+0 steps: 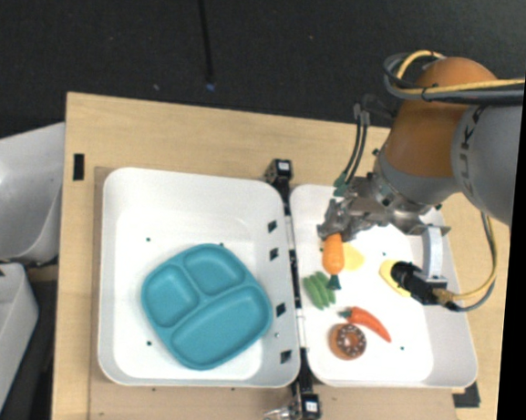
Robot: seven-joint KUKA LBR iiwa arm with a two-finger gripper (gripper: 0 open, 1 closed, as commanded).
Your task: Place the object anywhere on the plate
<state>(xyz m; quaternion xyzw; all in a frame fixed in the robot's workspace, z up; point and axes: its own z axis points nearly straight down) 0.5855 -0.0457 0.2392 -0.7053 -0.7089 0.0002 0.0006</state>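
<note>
So the blue divided plate (204,305) sits in the left bin (125,238), toward the 6 o'clock end, with white floor showing all around it. All the little food bits are over in the right bin (438,352).

The arm (430,128) comes in from 3 o'clock and the gripper (337,231) hangs over the right bin's 10 o'clock corner. Directly at its 6 o'clock is an orange oblong piece (332,254), standing more or less on end and right up against the tip of the gripper. Honestly can't tell from this angle if the gripper is open or closed, or whether it actually has that piece or is just touching it. Either way, the orange piece is over the right bin, well apart from the plate.

Other stuff in there:
- a small yellow piece (353,258) touching the orange one at its 3 o'clock
- a green veggie (320,289) just at its 6 o'clock
- a red pepper (367,322) near the bin's middle
- a brown sprinkled donut (348,341) just at the pepper's 7 o'clock
- another yellow bit (389,272) further toward 3 o'clock
</note>
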